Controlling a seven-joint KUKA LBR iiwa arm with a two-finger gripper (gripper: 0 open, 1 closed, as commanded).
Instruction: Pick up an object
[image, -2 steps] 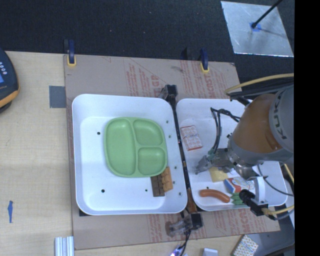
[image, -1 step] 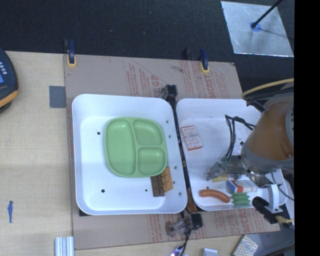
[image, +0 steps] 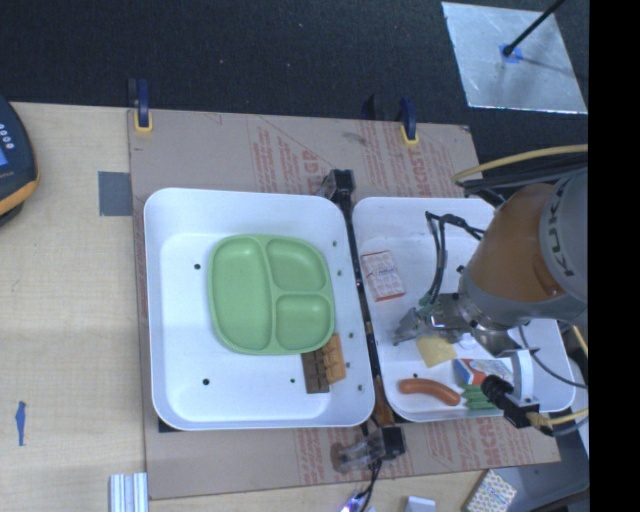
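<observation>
While nothing looks lifted yet, task reads as early. Left bin (image: 160, 300): green plate (image: 270, 293), brown block (image: 323, 364) at plate's lower right edge, both untouched. Right bin (image: 400, 212): packet (image: 382, 275) near left wall, sausage (image: 430, 390) by front rim, yellow piece (image: 436, 350) and small coloured bits (image: 475, 385) just beside gripper (image: 432, 322). Arm (image: 520, 260) low over right bin. Gripper state: cannot tell; nothing visibly held. Left: close on one item, likely yellow piece, then lift.
</observation>
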